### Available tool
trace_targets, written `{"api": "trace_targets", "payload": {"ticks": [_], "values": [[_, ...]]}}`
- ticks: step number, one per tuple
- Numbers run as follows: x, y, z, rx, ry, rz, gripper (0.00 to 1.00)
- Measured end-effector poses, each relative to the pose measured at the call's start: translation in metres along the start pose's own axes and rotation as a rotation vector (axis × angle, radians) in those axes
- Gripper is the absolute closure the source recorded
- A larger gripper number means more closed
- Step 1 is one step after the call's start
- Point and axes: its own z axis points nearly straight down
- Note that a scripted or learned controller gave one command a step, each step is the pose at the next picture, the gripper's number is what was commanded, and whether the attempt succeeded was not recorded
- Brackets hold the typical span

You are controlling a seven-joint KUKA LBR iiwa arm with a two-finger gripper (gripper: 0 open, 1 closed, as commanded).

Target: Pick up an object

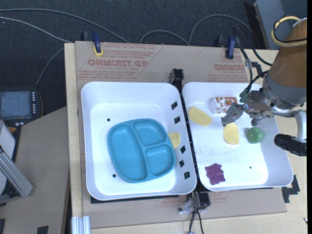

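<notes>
- A purple lumpy toy (214, 173) lies nearest the camera, close to the front wall of the right bin (273, 179) on the worktop (131, 57).
- The grey arm (290, 67), orange-banded above the wrist, reaches in from the right and bends down over the right bin's rear half.
- Its end effector (243, 113) hangs above the bin floor with the dark fingers spread apart, nothing between them; one fingertip (230, 117) points toward the bin's middle.
- Just below the end effector sits a yellow wedge-shaped piece (232, 134), smooth and rounded, apart from the fingers.
- A small green ball (254, 135) rests just beside the wedge on its right.
- A paler yellow oval piece (200, 116) lies to the left, near the divide between the bins.
- A red-and-white packet (224, 103) sits toward the rear of the bin, next to the end effector.
- In the left bin (97, 101), a blue sectioned plate (140, 149) takes up the centre, with a yellow piece (174, 139) touching its right edge.
</notes>
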Motion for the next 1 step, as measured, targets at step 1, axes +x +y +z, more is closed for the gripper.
{"api": "trace_targets", "payload": {"ticks": [1], "values": [[0.0001,0.002,-0.005,-0.011,-0.001,-0.002,0.0]]}}
